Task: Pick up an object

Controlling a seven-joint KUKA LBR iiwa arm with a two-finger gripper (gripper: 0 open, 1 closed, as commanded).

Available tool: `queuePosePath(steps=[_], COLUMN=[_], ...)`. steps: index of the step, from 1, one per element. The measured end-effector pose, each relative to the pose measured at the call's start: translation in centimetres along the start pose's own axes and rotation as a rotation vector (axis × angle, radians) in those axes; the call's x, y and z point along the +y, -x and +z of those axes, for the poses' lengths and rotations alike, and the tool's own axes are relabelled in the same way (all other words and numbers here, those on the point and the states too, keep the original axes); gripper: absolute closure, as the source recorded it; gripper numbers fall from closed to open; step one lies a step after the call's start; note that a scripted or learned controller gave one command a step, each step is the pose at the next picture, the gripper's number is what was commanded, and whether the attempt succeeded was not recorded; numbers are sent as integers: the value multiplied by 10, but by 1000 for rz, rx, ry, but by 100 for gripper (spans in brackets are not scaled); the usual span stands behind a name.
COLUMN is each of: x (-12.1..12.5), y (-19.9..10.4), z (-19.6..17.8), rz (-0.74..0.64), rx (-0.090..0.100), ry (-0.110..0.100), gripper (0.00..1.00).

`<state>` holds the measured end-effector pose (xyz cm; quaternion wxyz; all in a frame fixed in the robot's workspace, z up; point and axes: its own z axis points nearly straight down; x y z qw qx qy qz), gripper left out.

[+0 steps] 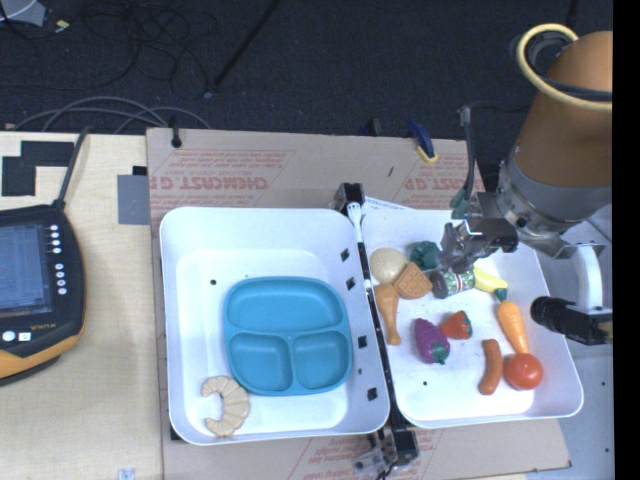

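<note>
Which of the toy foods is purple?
The small purple plastic eggplant with a green stem, lying near the middle of the right white bin. The toys around it are red, orange, yellow or tan, like the round red tomato and the orange carrot.

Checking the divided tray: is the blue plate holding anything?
Empty. All three compartments of the blue plate show bare; the croissant lies beside it.

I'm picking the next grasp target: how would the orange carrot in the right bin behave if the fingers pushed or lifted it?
The orange tapered toy carrot looks like smooth, rigid plastic, so it would probably stay stiff and may slip under a pinch. Its round, tapering body would likely roll or pivot if nudged. It lies close to the red round tomato, which a push might knock.
</note>
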<state>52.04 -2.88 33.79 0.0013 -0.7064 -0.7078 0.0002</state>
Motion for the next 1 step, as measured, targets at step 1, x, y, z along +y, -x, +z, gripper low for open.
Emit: queuePosePath(steps=[1], x=[-41], y=[-55], z=[22], rz=[-2], rx=[0], ry=[-6], gripper=[100])
